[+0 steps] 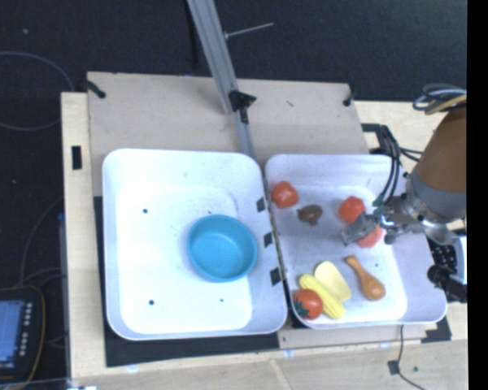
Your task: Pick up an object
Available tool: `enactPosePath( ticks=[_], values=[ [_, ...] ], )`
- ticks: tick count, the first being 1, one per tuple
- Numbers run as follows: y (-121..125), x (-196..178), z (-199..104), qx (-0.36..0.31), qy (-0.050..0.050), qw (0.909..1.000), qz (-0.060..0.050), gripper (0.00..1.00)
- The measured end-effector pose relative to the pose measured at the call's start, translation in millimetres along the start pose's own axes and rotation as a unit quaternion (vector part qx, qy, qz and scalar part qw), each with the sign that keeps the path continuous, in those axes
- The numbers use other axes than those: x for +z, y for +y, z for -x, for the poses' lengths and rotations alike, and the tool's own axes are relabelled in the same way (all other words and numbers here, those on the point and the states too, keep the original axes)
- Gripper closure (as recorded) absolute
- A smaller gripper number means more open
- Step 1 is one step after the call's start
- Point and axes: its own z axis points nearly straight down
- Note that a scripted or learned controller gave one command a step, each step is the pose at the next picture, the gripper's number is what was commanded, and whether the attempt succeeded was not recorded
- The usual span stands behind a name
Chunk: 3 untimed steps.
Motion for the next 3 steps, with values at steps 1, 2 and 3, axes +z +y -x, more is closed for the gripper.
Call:
enactPosePath(
  ticks=[1,2,3],
  values=[
    [7.2,58.2,-4.6,0.002,0.000,1.0000,0.000,0.00],
    [10.2,41.2,-4.3,0.006,0.000,1.0000,0.007,1.00],
    [15.0,-3.6,-3.5,-0.002,0.001,1.0000,0.006,1.00]
  ],
)
